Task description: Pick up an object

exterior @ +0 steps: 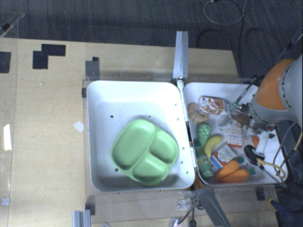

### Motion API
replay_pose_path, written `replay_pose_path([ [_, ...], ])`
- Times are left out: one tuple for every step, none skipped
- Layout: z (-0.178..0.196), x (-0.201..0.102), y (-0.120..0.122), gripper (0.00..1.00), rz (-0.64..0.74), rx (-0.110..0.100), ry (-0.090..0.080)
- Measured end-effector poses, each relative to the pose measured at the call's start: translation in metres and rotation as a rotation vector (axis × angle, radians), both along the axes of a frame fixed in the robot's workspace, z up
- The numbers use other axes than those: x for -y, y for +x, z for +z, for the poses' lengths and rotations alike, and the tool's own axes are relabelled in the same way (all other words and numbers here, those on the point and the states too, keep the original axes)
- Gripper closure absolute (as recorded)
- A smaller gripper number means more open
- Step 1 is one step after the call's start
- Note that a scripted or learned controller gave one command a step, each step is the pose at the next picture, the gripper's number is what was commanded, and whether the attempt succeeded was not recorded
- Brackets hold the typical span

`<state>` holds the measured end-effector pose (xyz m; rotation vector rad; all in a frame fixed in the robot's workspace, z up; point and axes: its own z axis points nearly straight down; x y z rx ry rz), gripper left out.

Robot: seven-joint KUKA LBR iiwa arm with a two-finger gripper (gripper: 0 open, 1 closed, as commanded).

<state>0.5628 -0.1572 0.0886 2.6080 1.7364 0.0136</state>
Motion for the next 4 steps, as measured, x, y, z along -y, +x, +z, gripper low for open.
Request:
replay_pose_path([
  [0.000,-0.020,0.025,0.00,0.049,-0.001,0.000],
  [0.012,-0.023,0.028,1.00,0.059,0.005,0.001],
  [0.125,-0.062,0.029,1.00,0.084,-0.005,0.001],
  [0.136,-0.064,0.030,1.00,0.092,-0.002,0.000],
])
